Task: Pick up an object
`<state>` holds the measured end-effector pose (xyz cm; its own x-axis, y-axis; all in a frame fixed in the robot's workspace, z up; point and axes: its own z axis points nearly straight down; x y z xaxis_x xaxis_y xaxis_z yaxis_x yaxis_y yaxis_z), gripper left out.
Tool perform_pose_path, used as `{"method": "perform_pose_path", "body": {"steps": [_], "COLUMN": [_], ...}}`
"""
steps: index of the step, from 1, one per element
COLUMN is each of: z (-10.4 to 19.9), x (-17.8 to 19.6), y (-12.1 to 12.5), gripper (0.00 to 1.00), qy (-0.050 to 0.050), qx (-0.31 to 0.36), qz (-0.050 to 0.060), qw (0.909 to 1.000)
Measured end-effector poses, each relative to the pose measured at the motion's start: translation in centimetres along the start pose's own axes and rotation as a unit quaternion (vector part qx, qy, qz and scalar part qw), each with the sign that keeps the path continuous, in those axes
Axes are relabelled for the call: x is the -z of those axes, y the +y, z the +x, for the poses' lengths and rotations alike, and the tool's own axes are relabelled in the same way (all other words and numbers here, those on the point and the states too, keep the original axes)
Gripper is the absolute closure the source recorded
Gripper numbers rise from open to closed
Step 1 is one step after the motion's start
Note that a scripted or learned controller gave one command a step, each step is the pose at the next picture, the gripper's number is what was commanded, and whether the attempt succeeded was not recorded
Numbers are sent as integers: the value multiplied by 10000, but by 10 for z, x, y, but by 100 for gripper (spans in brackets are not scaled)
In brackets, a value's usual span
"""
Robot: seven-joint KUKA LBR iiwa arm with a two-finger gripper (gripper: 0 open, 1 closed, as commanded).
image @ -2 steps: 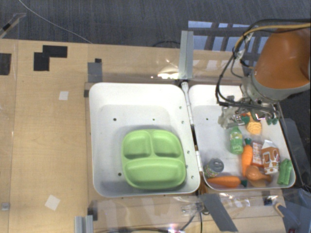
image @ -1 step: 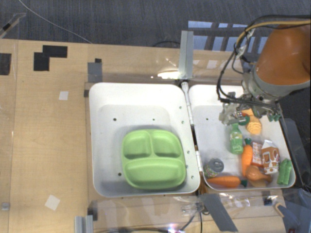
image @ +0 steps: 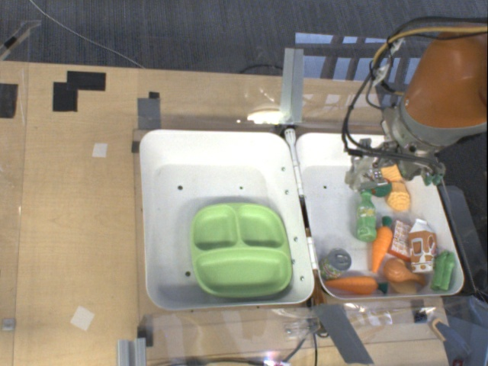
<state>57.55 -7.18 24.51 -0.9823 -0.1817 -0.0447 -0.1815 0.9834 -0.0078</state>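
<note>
Toy foods [image: 393, 254] lie heaped along the right bin's [image: 324, 197] right side. Above them hangs the gripper [image: 379, 175], near a corn cob [image: 397, 197] and a green bottle [image: 366, 218]; its grip cannot be told.

tool [image: 379, 175] fingers hidden under wrist; arm [image: 450, 78] cut by edge

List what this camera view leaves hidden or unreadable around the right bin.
- Pincer: the arm's wrist above it covers its fingers, so open or shut is unclear.
- Yellow toy: partly under the pincer; its shape is uncertain.
- Carton: its print is too small to read.
- Right bin: its far right corner lies beneath the arm.
</note>
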Motion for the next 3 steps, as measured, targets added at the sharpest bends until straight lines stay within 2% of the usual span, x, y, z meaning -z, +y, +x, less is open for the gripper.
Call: {"method": "perform_pose_path", "body": {"steps": [1, 2, 3], "z": [-32, -88, -104], "x": [30, 50, 71], "y": [-5, 2, 21], "gripper": [100, 100, 100], "qy": [161, 148, 154], "qx": [819, 1172, 794], "qz": [-45, -51, -51], "qw": [9965, 9930, 9967]}}
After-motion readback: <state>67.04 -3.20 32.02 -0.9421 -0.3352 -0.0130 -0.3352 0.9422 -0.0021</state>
